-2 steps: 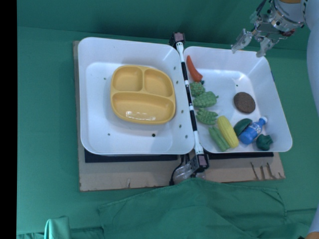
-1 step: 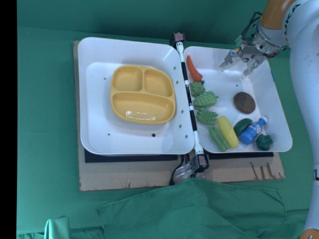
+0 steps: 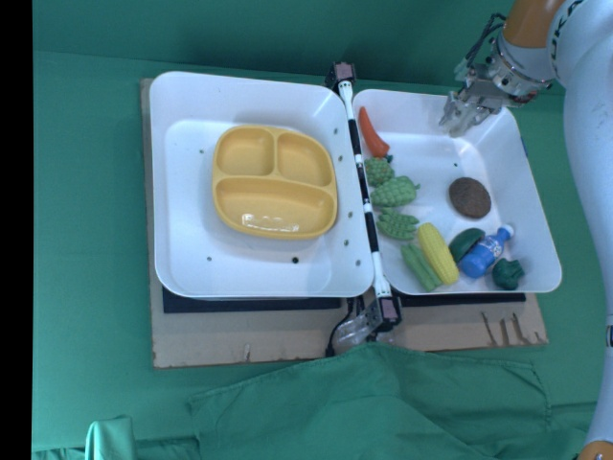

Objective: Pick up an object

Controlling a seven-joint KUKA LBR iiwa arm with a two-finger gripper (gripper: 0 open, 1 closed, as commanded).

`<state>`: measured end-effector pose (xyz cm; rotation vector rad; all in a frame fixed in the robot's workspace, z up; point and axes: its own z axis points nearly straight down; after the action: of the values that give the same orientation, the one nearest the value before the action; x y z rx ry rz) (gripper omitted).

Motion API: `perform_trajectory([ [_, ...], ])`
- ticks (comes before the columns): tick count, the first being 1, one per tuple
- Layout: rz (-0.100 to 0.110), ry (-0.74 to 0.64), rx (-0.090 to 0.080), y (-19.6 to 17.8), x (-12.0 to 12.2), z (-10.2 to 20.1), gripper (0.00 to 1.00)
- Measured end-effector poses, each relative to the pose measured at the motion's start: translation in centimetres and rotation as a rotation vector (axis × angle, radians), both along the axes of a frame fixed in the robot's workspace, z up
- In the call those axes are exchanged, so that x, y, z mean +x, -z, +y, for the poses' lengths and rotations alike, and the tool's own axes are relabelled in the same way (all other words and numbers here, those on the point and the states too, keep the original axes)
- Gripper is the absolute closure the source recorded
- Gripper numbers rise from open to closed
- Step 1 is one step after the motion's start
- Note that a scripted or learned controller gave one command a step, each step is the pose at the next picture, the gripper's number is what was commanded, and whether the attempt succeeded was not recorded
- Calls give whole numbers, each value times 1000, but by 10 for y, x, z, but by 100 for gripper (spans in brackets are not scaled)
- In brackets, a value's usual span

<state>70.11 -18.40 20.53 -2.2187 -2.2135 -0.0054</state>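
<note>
End effector [image 3: 464, 115] over nine toy foods [image 3: 421, 220].

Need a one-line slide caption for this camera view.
Gripper hovers over the right bin's far corner; toy foods lie nearer, yellow tray sits in left bin.

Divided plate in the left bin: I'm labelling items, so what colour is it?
Yellow. The divided plate shows best in the camera view.

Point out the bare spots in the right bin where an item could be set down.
Right bin: bare floor between the carrot, the claw and the brown patty. Crowded along the divider side by the green vegetables, and at the near edge around the corn and blue bottle.
</note>
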Motion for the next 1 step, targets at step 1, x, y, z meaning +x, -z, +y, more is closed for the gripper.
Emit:
perform_trajectory([
  [1, 0, 1, -2, 0, 0, -1, 0],
])
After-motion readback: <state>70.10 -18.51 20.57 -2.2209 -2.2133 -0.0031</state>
